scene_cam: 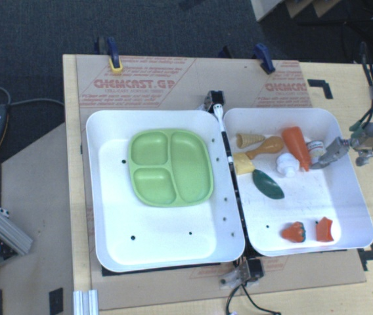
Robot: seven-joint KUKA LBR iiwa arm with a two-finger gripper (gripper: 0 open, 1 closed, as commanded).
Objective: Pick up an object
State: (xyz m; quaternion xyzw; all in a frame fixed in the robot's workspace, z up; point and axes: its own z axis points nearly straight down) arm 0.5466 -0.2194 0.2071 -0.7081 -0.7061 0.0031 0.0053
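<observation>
Camera view: claw (324, 157) beside the orange bottle (296, 147) in the right bin (351, 195); its grip state seems unreadable.

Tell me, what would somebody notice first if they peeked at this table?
Probably the big light green divided plate, lying flat in the left white bin. Next come the bright toys in the right white bin: an orange bottle with a white cap near the top, a dark green leaf-shaped piece in the middle, and two small red-orange pieces near the front edge. The gripper reaches in from the right, close to the bottle.
</observation>
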